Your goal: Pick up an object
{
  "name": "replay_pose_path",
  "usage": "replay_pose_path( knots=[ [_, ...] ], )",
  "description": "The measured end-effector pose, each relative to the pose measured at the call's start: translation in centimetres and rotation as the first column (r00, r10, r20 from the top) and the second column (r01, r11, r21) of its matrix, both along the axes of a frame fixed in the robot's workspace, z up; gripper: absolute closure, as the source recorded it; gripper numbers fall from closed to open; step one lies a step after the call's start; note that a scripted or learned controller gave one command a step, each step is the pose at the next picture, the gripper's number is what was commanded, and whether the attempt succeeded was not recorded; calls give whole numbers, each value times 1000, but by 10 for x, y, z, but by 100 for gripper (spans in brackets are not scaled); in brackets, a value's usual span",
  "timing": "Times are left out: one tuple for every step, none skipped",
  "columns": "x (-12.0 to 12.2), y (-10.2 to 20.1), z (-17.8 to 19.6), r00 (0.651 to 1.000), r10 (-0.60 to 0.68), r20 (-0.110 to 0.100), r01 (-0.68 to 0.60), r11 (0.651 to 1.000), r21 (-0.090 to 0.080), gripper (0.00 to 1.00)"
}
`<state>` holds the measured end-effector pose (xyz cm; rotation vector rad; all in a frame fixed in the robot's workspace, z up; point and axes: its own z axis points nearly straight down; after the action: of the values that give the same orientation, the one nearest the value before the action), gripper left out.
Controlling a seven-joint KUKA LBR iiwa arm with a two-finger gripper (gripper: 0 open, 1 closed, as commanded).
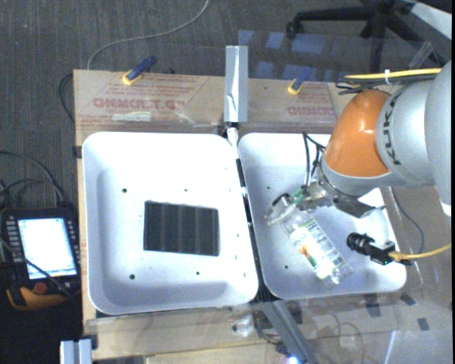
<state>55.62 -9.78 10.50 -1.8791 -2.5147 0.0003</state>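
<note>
dark ribbed panel (181, 228) in left bin (106, 165), lit handheld screen (43, 246) on carpet (45, 29)

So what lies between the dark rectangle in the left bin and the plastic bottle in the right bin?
In the camera view, bare white floor of the left bin, then the two bins' adjoining rims, separate the dark rectangle from the plastic bottle.

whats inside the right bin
A clear plastic bottle lies on its side in the right bin, with the gripper at its upper end. The arm covers the bin's upper right.
</note>
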Motion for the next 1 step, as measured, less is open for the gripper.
replay_pose_path(
  knots=[
    [37, -5, -13, 1000, 17, 14, -17, 1000, -1, 0]
  ],
)
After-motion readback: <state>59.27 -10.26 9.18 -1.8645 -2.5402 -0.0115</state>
